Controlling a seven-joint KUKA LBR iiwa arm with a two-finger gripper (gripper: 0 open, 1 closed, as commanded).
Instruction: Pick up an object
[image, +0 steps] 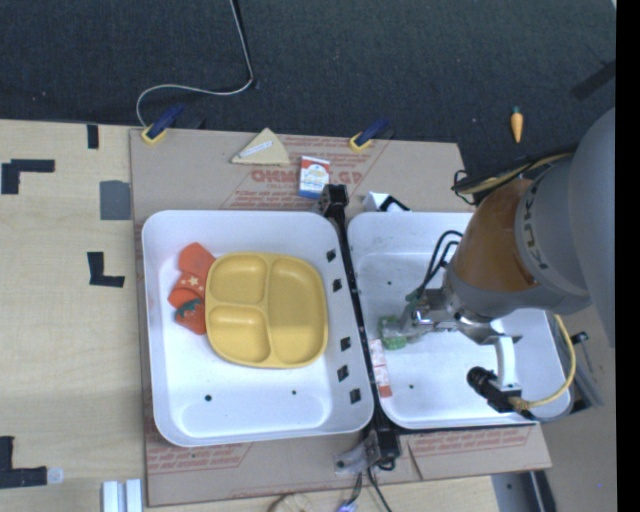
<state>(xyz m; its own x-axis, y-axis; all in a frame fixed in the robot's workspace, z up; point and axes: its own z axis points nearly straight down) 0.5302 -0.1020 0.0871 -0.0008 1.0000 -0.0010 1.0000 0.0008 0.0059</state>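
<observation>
Faintly, the cardboard sheet (270, 181) bears red lettering.

Not much legible here tbh. The cardboard sheet (420, 165) under the bins has red printing, too blurry to read. Same for the small red-and-white box (314, 177).

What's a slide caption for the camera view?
KUKA arm lowers its pincer into the right bin; yellow divided plate sits in the left bin.

The big grey arm (560, 240) reached in from the right. Its orange band (495, 245) sat above the wrist. The gripper (405, 325) pointed left, down low.
</observation>
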